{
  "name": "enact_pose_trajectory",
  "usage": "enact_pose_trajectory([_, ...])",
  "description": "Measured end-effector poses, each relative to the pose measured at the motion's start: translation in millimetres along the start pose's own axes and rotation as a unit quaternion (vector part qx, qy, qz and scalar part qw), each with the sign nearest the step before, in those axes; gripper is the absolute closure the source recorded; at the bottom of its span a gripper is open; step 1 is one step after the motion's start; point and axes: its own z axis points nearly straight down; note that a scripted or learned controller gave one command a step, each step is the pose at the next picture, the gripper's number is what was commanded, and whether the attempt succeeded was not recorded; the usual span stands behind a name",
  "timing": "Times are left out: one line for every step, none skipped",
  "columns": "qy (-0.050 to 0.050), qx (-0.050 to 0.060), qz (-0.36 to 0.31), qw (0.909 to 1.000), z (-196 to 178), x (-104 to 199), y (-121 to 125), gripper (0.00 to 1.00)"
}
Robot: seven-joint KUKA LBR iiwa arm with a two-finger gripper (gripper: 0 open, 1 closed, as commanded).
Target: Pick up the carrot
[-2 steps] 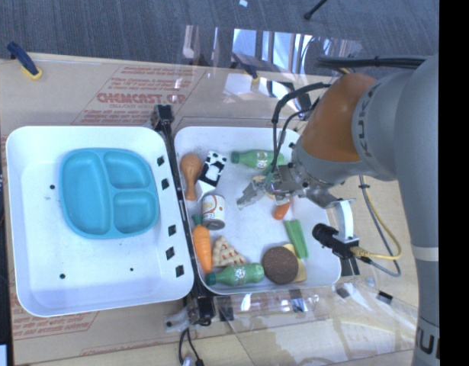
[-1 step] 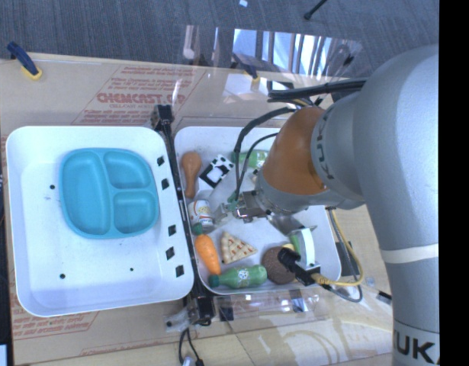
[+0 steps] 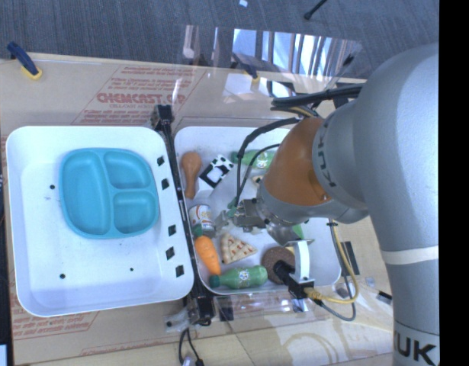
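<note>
The carrot is orange with a green top and lies near the front left corner of the right bin, close to its left wall. My gripper hangs over the middle of that bin, under the orange band of the wrist. It is a little behind and to the right of the carrot, and the arm's bulk hides most of it. Nothing is visibly held.
Around the carrot lie a small can, a waffle-patterned wedge, a green bottle and a brown round piece. A drumstick and a black-and-white block sit farther back. The left bin holds a blue divided plate.
</note>
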Motion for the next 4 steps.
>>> enact_pose_trajectory([0.002, 0.003, 0.054, 0.9985, 1, 2, -15, 0.00])
enact_pose_trajectory([0.010, 0.004, 0.056, 0.9984, -102, 77, -32, 0.00])
enact_pose_trajectory([0.012, 0.000, 0.101, 0.9948, -5, -5, -27, 0.00])
enact_pose_trajectory([0.012, 0.002, 0.094, 0.9955, -14, -4, -26, 1.00])
